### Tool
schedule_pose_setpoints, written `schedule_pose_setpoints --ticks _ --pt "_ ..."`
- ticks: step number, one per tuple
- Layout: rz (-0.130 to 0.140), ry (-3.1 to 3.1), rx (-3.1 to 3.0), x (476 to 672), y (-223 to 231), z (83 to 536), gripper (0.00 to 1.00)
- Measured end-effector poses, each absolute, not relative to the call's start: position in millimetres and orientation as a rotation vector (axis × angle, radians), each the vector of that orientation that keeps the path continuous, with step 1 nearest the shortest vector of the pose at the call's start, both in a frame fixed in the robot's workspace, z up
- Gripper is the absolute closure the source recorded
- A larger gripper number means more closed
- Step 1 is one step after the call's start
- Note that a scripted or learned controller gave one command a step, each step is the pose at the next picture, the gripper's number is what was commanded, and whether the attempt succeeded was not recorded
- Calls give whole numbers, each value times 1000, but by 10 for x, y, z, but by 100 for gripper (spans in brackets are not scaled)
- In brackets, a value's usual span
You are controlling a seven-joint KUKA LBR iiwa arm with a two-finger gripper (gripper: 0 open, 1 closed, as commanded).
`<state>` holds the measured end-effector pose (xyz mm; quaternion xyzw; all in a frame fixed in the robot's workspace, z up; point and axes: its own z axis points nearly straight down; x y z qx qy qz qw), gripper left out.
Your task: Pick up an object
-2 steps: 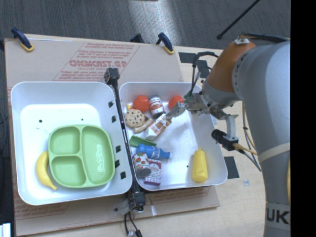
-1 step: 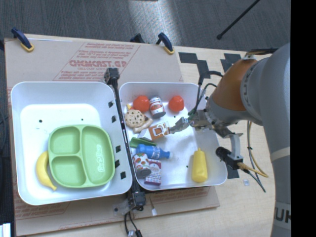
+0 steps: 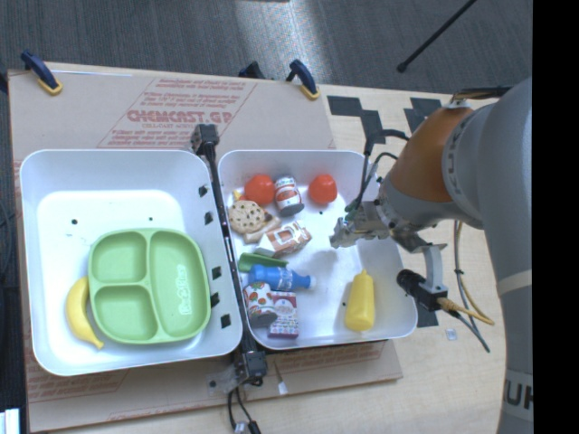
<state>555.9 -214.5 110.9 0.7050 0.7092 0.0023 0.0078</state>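
Two shallow white plastic bins sit side by side on your table, and the hand (image 3: 348, 231) hangs over the right bin (image 3: 384, 325), low above bare floor near its right wall, with nothing visibly between its tips; how far it is open you cannot tell from this slant, since the wrist covers it. You are, by my reading, in the approach step: no object is picked yet, and the choice is still yours. Nearest the hand are the yellow plastic mustard bottle (image 3: 360, 302), lying just below it, and the round red plastic tomato (image 3: 323, 189), just above it by the far wall. Further left lie a second red ball-like fruit (image 3: 259, 190), a small dark jar with a pale label (image 3: 288, 195), a speckled toy cookie (image 3: 245, 216), a small red-and-white snack packet (image 3: 288, 239), a blue bottle on its side (image 3: 279, 278) and a red-and-white carton (image 3: 273, 311), packed close together. The next move likely calls for centring over one isolated item, probably the mustard bottle, and descending squarely. The left bin (image 3: 54, 174) holds a green divided plastic tray (image 3: 149, 286) with a yellow toy banana (image 3: 80, 313) beside it. Under the bins lies printed brown cardboard (image 3: 181, 107), held by blue-and-yellow clamps (image 3: 305, 77), over dark carpet (image 3: 136, 16).
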Motion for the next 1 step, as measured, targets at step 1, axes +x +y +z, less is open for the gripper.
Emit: schedule_pose_setpoints --ticks 1 --pt "7 2221 2201 5563 -2141 1211 100"
